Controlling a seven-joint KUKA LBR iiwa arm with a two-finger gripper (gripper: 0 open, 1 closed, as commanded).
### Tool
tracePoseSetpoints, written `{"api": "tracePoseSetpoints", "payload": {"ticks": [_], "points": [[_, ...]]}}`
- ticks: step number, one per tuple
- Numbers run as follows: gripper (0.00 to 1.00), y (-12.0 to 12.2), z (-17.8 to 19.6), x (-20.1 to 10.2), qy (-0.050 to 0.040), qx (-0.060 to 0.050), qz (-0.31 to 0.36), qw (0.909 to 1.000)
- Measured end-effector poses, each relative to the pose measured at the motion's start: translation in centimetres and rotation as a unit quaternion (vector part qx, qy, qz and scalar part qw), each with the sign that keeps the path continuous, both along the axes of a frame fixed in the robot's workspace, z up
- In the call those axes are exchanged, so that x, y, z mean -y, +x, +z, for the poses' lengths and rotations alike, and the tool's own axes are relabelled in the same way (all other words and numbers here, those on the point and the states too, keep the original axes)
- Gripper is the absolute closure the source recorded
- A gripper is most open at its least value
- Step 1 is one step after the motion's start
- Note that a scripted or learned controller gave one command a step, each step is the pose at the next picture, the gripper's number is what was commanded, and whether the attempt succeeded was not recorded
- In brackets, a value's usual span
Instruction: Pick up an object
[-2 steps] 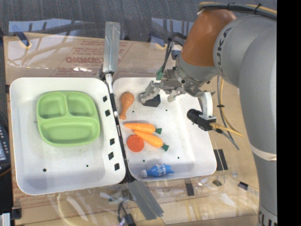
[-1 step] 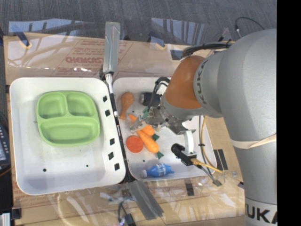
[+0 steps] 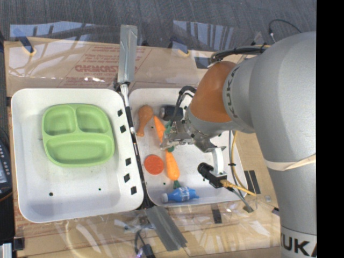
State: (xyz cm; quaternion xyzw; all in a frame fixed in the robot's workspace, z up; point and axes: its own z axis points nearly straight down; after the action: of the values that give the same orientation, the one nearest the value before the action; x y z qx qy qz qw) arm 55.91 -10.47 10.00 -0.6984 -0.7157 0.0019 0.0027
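Camera view | claw (image 3: pixel 171 136) touching upper carrot (image 3: pixel 159 128) | right bin (image 3: pixel 236 195)

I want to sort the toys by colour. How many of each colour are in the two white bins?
Green: 1, the green plastic divided plate
Orange: 3, the orange drumstick-shaped toy, the thin orange carrot toy, the orange carrot toy with a green top
Red: 1, the flat red round toy
Blue: 1, the small blue plastic bottle
Total: 6

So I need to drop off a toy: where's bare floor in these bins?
Left bin: bare floor below the green tray. Right bin: crowded; carrots, red disc, blue bottle and the hand fill its left and middle.
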Motion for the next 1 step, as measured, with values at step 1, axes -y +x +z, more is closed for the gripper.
{"api": "tracePoseSetpoints", "payload": {"ticks": [1], "points": [[0.00,0.00,0.01,-0.01,-0.0001,0.000,0.000,1.0000]]}}
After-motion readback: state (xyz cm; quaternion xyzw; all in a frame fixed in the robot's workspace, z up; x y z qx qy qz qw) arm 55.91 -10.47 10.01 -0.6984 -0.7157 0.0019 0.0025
